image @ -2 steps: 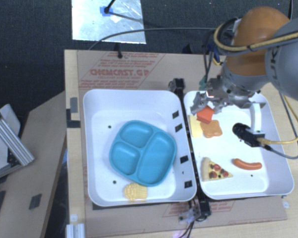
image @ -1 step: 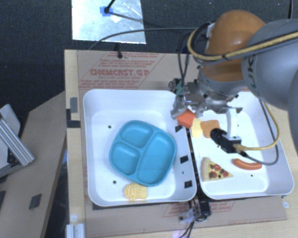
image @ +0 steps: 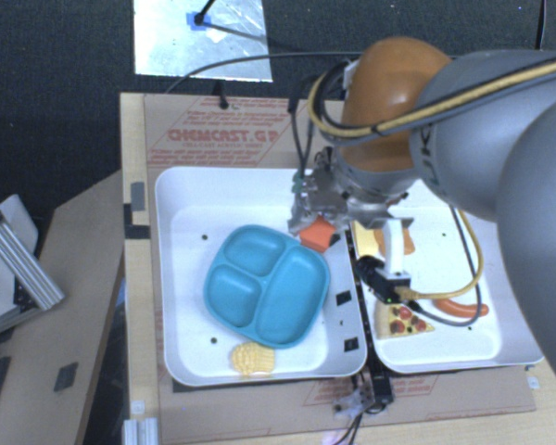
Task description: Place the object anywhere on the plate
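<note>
Right now we see our gripper (image: 317,221) closed on an orange block (image: 316,236), hanging just over the blue plate's (image: 264,286) rim at about one o'clock. The plate's middle lies toward seven o'clock from the block. Our wrist hides the fingers' upper parts and the block's top

I see the plate (image: 267,286) in the left bin (image: 181,248); corn (image: 252,358) lies before it, pizza (image: 400,321) to its right.
</note>
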You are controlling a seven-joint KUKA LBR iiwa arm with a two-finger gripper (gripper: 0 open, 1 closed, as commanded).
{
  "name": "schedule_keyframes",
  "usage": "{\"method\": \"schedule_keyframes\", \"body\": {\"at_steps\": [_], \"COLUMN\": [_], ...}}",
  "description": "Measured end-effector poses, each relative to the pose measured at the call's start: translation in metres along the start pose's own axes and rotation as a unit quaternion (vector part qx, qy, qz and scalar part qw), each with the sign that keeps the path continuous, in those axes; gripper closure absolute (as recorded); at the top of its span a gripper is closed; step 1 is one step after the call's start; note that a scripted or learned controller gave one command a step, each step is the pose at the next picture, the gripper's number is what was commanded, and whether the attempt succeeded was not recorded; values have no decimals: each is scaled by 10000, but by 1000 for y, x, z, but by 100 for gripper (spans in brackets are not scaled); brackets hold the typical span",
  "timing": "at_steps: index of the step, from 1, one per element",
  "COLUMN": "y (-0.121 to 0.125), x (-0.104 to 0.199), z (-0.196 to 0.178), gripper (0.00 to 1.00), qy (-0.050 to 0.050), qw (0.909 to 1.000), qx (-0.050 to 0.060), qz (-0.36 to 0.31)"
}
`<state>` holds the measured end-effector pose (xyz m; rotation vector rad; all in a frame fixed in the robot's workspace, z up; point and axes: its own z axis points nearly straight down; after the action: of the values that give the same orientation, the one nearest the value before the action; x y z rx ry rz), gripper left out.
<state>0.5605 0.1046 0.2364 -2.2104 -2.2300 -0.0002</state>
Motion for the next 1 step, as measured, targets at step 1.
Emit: {"method": "schedule_keyframes", "body": {"at_steps": [1], "y": [-17], "x": [45], "z": [14], "gripper": [100], "qy": [2], "qw": [10000], "qx": [5], "qz": [-5]}}
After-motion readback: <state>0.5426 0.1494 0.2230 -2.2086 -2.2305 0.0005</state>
